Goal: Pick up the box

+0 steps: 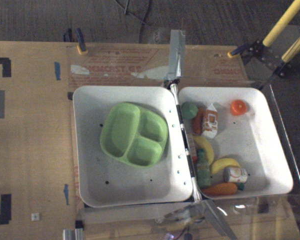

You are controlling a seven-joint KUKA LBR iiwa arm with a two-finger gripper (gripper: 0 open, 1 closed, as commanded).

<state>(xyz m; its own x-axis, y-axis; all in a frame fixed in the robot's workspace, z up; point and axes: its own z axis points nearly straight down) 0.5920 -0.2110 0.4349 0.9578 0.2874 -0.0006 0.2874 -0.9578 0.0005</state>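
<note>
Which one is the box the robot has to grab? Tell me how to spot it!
Look in the right white bin, the one full of toy food. Near its upper left stands the small carton-shaped box, white with an orange-red patch. It lies beside a red-orange stick-shaped toy and a green ball, and it is the only thing there with flat sides.

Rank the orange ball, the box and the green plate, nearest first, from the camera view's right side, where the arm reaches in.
1. orange ball: right bin, upper part, closest to the right side.
2. box: right bin, left half, beside the divider.
3. green plate: left bin, middle, farthest.
</note>
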